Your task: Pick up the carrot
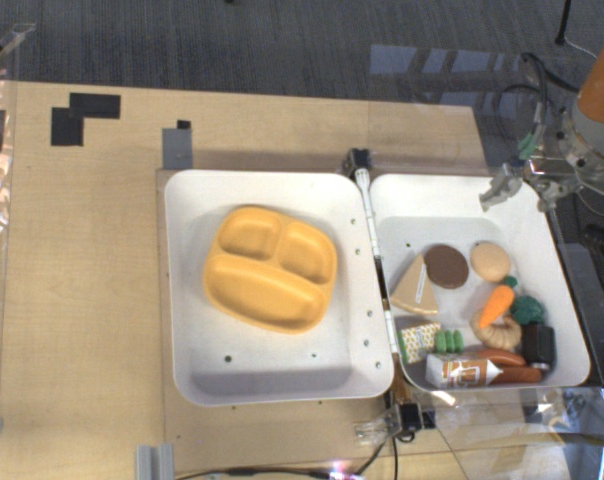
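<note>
Carrot [496, 305] lies in the right bin [560, 258] among other toy food, untouched, while the tool [522, 182], spread wide and holding nothing, hangs above the bin's far edge and must next drop toward it.

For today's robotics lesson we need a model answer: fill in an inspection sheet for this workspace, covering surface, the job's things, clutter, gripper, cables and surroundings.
Surface: light wooden bench bearing two white bins, left bin and right bin.
Job's things: carrot, orange with green top, lying in the right bin, free.
Clutter: yellow divided plate in the left bin; brown disc, tan round piece, wedge, sauce bottle and other toy foods around the carrot.
Gripper: gripper above the right bin's far right corner, holding nothing.
Cables: wires at the near bench edge.
Surroundings: grey carpet.
</note>
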